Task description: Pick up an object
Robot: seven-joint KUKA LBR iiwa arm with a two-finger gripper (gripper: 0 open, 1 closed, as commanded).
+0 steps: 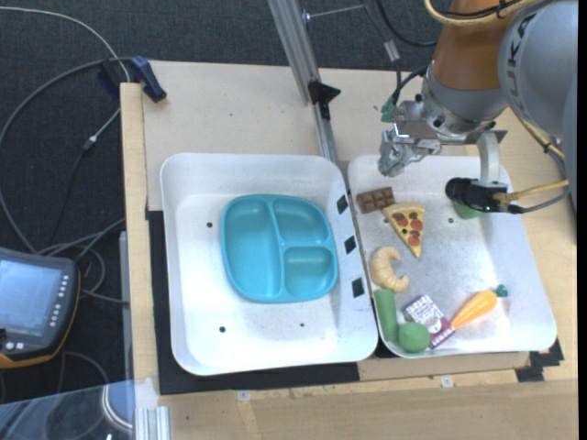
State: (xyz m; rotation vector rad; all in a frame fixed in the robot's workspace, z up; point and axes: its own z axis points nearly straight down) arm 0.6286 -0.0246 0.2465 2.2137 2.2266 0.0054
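Robot arm over a bin of toy food.
The metal gripper (396, 157) hangs above a ridged brown chocolate bar (375, 199) and triangular pizza slice (405, 226); its finger spacing is apparently unreadable.

A blue divided plate (278, 259) is seen in the left bin (183, 246), while a chocolate bar (375, 199), pizza slice (406, 227), croissant (387, 269), carrot (475, 308) and green vegetable (413, 336) are scattered in the right bin (523, 264), above whose far edge the gripper (396, 159) is poised.
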